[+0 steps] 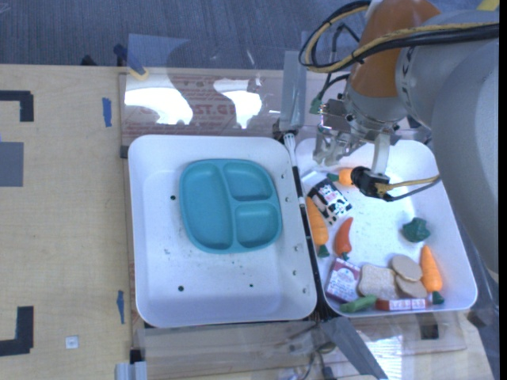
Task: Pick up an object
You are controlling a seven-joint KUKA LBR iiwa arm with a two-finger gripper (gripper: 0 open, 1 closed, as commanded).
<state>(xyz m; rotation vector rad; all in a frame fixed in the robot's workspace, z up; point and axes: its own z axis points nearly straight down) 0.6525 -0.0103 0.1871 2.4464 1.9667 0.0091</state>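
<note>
Item 1: my gripper (333,157), at the far left corner of the right bin (451,236), close to the wall shared with the left bin (150,236). Open or closed: cannot tell. Nothing visibly held.

Item 2: small orange piece (345,177), just beside my gripper on the near side; contact cannot be judged.

Item 3: black-and-white packet (333,200), near my gripper, a little further toward the front of the bin.

Item 4: long carrot (317,225), along the dividing wall, beyond the packet from my gripper.

Item 5: red pepper (343,237), just beside the long carrot.

Item 6: green lump (415,229), well apart from my gripper, toward the right wall.

Item 7: second carrot (431,267), bread slice (378,280), red-and-white packet (342,282), grouped at the front edge, furthest from my gripper.

Item 8: blue divided plate (231,204), lying flat in the left bin.
</note>
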